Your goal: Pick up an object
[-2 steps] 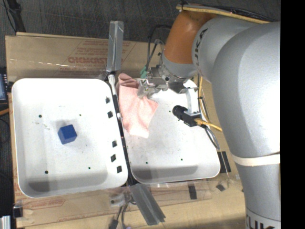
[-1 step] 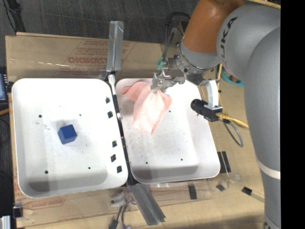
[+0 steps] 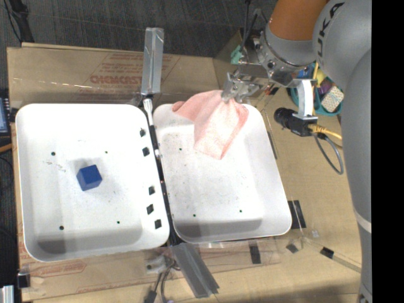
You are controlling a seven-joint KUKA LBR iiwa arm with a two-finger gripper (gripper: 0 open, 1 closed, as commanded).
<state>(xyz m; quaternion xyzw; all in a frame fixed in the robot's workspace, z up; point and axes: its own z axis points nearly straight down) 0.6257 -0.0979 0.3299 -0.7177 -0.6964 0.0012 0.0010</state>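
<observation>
- Cloth (image 3: 218,126): pink, soft, hanging in a loose drape over the far side of the right bin (image 3: 265,197); its top corner is gathered up at the gripper, its lower edge appears to hang just above the bin floor or brush it, which one cannot be told.
- Gripper (image 3: 235,92): at the cloth's top corner, fingers pressed together on a pinch of the fabric; the arm (image 3: 344,55) reaches in from beyond the cloth's right side.
- Progress: the grasp looks made and the lift seems under way; what is left, by this view, is to raise the cloth fully free of the bin without the pinch slipping.
- Right bin: white, shallow, beneath the cloth; its floor is speckled with small dark marks.
- Left bin (image 3: 38,169): white, well apart from the cloth, across the divider.
- Cube (image 3: 89,177): blue, small, on the left bin's floor, far from the cloth, untouched.
</observation>
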